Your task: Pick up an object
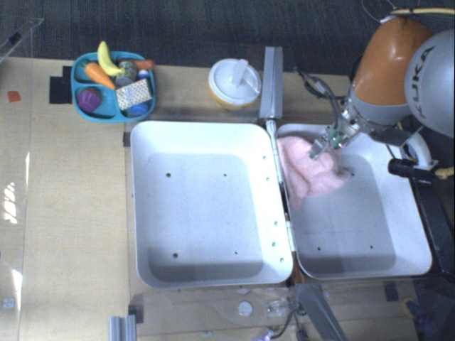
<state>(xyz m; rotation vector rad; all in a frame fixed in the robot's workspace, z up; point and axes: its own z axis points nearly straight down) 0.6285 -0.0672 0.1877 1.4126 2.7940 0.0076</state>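
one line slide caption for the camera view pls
KUKA arm's gripper reaches down to a pink cloth in the right bin.

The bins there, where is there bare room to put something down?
The left bin shows bare white floor from wall to wall. In the right bin, the near half and right side are bare; its far left corner is crowded by the pink cloth, with the pincer right over it.
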